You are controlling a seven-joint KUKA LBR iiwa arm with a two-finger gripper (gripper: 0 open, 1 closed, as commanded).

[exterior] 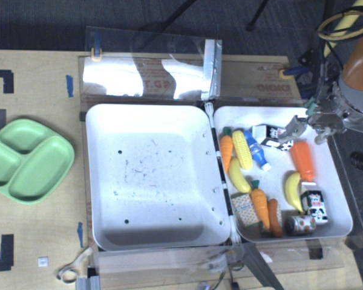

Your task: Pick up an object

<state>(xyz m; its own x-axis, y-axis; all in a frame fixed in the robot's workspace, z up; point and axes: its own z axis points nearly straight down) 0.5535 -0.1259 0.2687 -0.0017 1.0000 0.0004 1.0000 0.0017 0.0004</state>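
The right bin (342, 189) holds several toy foods: a thick orange carrot (302, 159), two bananas (292, 191) (238, 175), a corn cob (242, 150), a blue bottle (256, 150), slim carrots (225, 151) (261, 205), a can (297, 224) and a black-and-white carton (314, 204). My gripper (307, 130) hangs over the bin's far right part, just above the thick carrot's top end. Its fingers are open and nothing sits between them. A black-and-white item (271, 136) lies just to its left.
The left bin (97, 180) lies beside the right one, with a clear plastic panel (151, 62) standing behind it. A green divided plate (27, 159) rests on the bench at far left. Cables and yellow hose (345, 26) hang at the upper right.
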